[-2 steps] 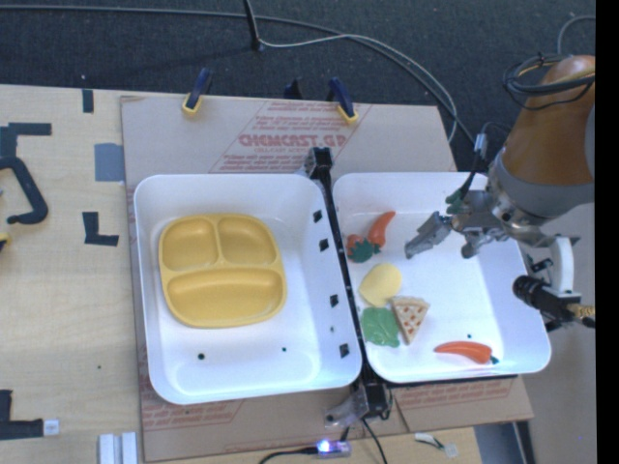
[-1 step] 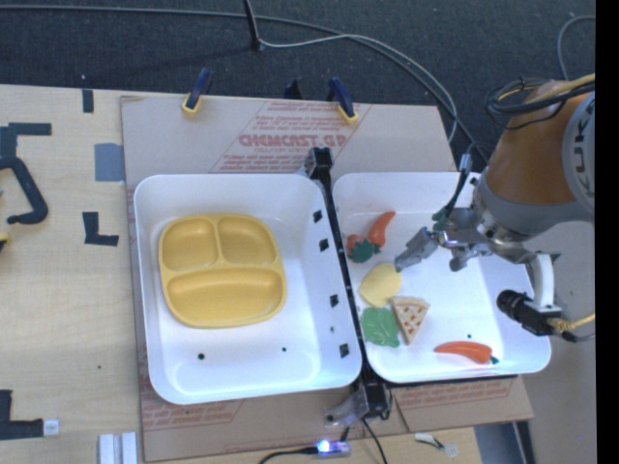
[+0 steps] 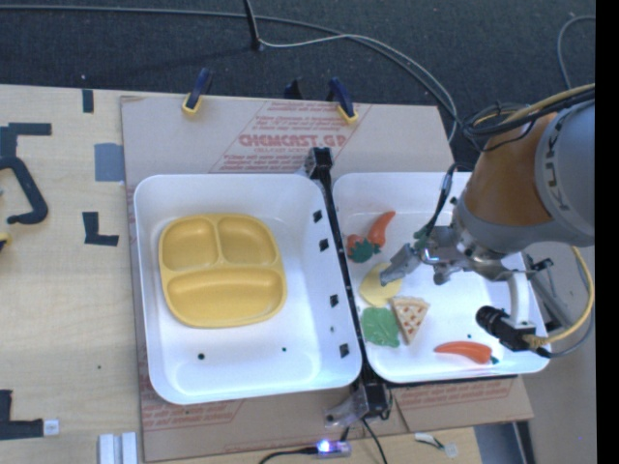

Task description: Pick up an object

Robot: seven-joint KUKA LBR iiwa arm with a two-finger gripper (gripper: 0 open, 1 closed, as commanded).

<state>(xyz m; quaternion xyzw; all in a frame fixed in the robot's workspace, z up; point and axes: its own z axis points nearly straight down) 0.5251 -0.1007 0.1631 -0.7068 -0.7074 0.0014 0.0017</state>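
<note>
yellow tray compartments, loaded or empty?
Empty. The yellow tray in the left bin shows bare plastic in all three compartments; the toy food lies in the right bin.

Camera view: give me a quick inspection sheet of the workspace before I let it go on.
Surface: two white bins, left bin and right bin, on a cardboard sheet.
Job's things: in the right bin an orange carrot, green leafy piece, yellow disc, pizza slice, green lettuce piece, red pepper.
Clutter: yellow divided tray in the left bin.
Grippers: gripper open above the right bin, holding nothing.
Cables: black cable behind the bins.
Surroundings: two clamps on the cardboard; dark carpet.
</note>
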